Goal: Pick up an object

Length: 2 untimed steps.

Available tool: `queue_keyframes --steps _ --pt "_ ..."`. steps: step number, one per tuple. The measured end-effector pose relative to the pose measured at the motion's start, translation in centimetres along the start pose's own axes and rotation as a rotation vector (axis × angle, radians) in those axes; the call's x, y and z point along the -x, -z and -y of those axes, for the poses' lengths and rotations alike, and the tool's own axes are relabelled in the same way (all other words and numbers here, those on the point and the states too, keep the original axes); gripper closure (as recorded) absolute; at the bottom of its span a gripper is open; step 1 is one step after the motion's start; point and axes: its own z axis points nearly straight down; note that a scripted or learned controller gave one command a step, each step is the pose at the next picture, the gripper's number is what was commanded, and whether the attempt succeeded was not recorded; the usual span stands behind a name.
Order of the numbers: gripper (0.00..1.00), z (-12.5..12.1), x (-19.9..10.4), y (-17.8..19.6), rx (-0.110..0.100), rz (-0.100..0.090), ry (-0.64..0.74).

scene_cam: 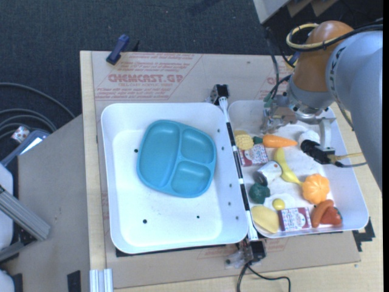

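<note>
Fingers (275,121) low in right bin (358,193), state can't tell w/ wrist covering them. Carrot (279,142) just below, corn (244,142) to lower left.

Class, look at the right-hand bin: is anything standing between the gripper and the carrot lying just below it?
Nothing visible does. The gripper hangs at the far end of the right bin, and the carrot lies directly beneath it on bare white floor. The corn sits to the carrot's left, off that path.
</note>
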Motion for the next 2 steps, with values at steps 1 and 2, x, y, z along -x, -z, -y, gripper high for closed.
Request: queue_keyframes --steps 1,2 --pt "0.00 0.01 0.00 -0.01 0.000 0.000 0.000" --pt "0.00 0.67 -0.46 -0.94 0.002 0.002 -0.001"
